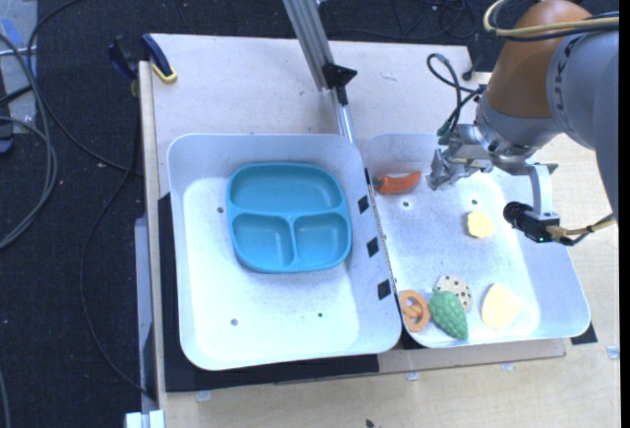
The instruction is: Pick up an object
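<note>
Nearest, left white bin [197, 318] holding a blue divided plate [289, 216], and beside it the right white bin [551, 278] under the grey arm [551, 72]. Gripper [443, 170] low over the right bin's far left corner, spread or pressed together impossible to tell, orange piece [399, 183] lying just left of it. Smaller still: yellow wedge [499, 306], green piece [450, 315] and pretzel [414, 310] along the near edge.
</note>
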Available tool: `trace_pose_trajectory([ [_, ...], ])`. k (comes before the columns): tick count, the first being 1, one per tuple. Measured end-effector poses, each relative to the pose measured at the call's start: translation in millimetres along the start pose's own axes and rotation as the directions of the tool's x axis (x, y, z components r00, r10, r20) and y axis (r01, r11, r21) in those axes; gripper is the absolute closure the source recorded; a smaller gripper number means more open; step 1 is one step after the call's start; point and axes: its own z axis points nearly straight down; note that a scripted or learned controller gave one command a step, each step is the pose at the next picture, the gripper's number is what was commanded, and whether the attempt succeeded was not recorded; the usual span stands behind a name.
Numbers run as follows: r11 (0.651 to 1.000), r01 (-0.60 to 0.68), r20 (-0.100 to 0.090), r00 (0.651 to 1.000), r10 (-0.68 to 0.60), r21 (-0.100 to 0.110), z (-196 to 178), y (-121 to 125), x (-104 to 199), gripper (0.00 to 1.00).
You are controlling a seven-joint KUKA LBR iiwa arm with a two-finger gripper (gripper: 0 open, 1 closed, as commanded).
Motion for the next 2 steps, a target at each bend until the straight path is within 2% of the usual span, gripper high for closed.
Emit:
trace_pose_trajectory([
  [1,1.0,0.0,0.0,1.0,0.0,0.002,-44,1,0,1.0],
  [2,1.0,0.005,-0.002,1.0,-0.005,0.004,-54,10,59,1.0],
])
